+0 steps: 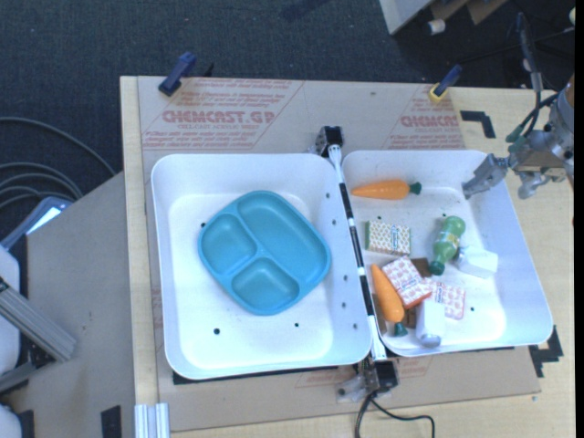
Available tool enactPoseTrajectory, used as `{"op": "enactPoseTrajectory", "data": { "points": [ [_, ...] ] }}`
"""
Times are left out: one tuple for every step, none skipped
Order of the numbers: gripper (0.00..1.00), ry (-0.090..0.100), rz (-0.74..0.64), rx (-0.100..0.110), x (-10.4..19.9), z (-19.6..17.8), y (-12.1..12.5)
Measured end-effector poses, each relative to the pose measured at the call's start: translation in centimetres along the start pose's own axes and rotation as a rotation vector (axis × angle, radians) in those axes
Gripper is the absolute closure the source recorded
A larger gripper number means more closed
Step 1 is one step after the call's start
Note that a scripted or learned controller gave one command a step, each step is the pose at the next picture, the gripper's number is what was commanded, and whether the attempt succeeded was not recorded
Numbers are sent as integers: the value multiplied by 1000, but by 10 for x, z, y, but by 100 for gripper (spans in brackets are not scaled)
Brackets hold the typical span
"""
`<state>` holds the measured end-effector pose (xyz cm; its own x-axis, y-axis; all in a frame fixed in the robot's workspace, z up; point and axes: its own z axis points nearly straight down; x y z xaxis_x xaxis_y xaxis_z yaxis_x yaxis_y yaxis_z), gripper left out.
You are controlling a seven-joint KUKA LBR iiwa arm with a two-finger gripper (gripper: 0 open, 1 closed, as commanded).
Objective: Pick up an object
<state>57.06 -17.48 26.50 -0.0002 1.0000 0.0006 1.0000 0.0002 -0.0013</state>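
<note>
The gripper (507, 177) is hanging open and empty over the right bin (520, 245)'s far right edge. The carrot (381, 189) is lying alone near that bin's far left corner; I'd be lowering straight onto it, fingers straddling its narrow width.

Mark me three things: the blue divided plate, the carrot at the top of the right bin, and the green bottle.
blue divided plate (264, 250), camera view, on the ridge where its compartments meet.
carrot (380, 190), camera view, mid orange body.
green bottle (446, 240), camera view, on its body.
</note>
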Motion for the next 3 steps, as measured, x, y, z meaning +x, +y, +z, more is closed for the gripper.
{"op": "enactPoseTrajectory", "data": {
  "points": [
    [0,0,1,1,1,122,-6],
    [0,0,1,0,17,181,-22],
    [0,1,0,1,55,181,-46]
  ]
}}
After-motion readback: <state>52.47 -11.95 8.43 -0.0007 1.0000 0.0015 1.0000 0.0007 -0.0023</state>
